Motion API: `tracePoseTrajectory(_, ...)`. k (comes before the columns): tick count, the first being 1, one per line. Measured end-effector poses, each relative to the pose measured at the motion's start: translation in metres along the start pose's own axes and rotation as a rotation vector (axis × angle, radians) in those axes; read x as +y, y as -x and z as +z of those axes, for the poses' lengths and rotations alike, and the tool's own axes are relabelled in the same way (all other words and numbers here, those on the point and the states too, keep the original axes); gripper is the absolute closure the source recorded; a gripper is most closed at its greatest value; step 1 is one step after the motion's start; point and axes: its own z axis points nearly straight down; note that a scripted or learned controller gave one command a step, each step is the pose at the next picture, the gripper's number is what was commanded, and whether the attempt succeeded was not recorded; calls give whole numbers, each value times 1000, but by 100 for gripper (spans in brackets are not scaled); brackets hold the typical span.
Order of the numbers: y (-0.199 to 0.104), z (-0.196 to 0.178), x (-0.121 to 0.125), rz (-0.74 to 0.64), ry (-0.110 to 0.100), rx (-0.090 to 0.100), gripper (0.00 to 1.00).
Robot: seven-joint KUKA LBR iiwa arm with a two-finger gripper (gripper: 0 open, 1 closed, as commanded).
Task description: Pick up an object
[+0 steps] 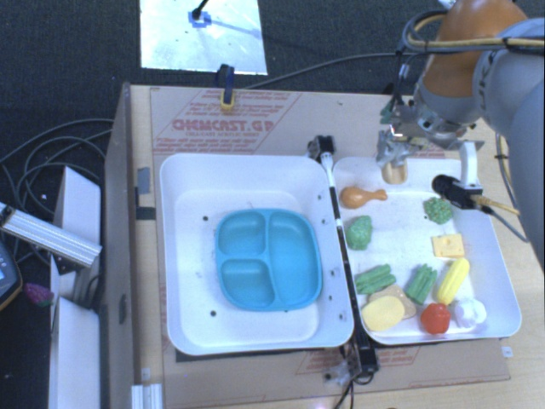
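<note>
Round red plastic tomato (435, 318) is left unapproached while the end effector (393, 162), grip state indiscernible, is lowered toward a small tan piece (394, 174).

A cardboard-brown tabletop (255, 118), printed with red lettering near its far edge, carries two shallow white bins side by side. The left bin (183, 254) and the right bin (502, 301) touch along a shared middle edge, held by black clips at the far (322, 147) and near (362, 360) ends. A yellow-and-blue clamp (226, 88) stands at the tabletop's far edge, with a black cable (341, 58) running past behind it.
</note>
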Motion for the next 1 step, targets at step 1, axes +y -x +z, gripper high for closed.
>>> tracePoseTrajectory(1, 67, -18, -35, 0, 1, -1, 100)
